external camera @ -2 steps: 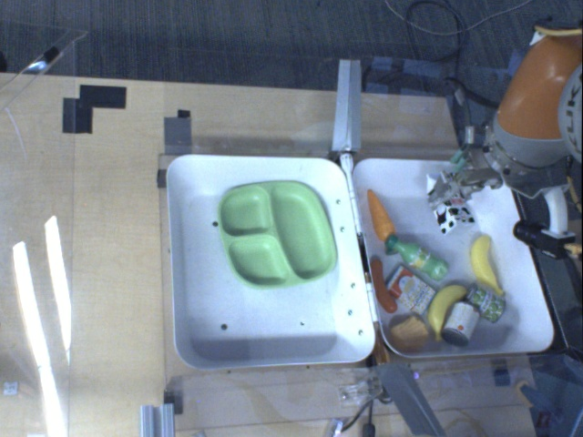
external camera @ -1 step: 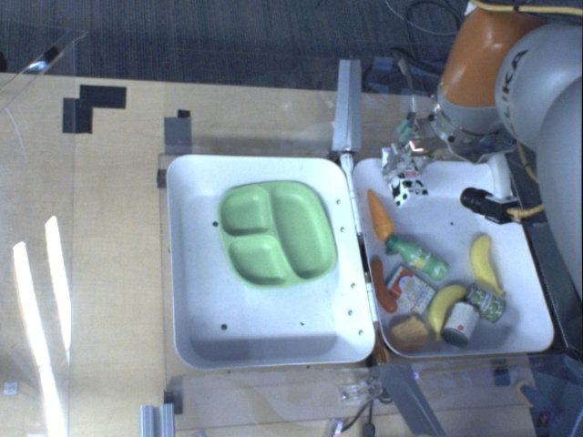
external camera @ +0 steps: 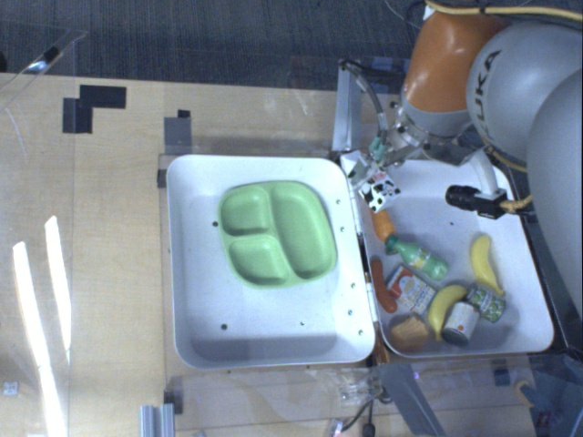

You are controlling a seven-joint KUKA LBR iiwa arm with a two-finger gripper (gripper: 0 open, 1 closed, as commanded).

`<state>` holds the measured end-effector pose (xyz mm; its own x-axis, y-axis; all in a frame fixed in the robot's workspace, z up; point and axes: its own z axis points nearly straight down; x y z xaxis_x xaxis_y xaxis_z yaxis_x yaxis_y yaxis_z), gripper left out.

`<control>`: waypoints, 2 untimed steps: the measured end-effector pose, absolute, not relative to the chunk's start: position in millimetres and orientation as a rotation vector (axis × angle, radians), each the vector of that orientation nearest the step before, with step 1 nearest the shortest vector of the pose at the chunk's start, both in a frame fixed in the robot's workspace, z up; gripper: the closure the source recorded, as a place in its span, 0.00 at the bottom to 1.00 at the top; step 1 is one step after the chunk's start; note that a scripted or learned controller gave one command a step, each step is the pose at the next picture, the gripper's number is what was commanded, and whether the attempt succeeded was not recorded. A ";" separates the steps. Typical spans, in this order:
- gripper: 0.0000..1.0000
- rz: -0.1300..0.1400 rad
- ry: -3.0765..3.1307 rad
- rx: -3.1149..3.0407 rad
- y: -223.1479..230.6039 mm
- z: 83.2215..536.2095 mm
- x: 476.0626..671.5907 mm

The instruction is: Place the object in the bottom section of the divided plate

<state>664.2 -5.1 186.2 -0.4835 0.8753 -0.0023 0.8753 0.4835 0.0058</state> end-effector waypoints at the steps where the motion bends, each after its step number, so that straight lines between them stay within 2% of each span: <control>1: 1.00 0.008 2.914 1.154 62.1 187.3 670.2; 2: 1.00 0.008 2.942 1.082 113.8 228.1 616.7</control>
